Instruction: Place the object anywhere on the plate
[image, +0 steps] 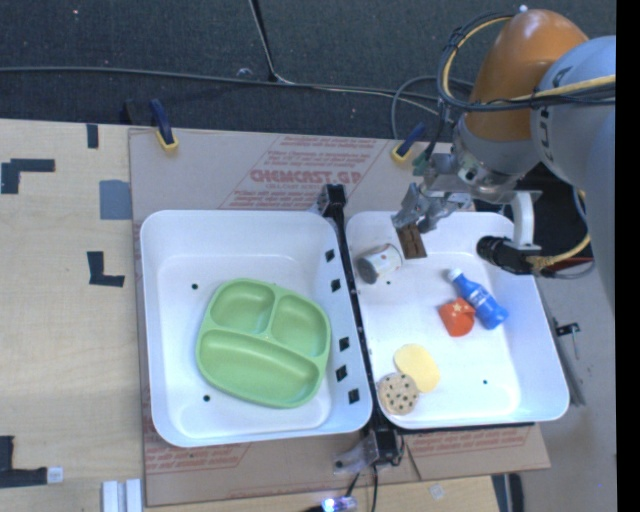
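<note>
Tool (413, 226) hangs over the far left part of the right bin (535, 395), at the end of the grey arm (560, 90) with its orange band. Whether it is clenched or released cannot be told from this angle. At its tip sits a small brown block (410, 241), dark, flat-sided and slightly tilted; whether the tool is grasping it or it only lies below is unclear.

Just beside the block, toward the divider, lies a small grey-and-white object (378, 263), stubby and rounded, on the bin floor. Further right a blue bottle (478, 298) with a white cap lies on its side, touching a red-orange piece (456, 318). Nearer the front edge a pale yellow oval (418, 366) touches a round cookie (399, 393) with dark chips.

In the left bin (160, 250) the green plate (265, 342) sits flat, divided into three compartments, well apart from the block. Both bins rest on cardboard (300, 170) on the table (60, 300).
</note>
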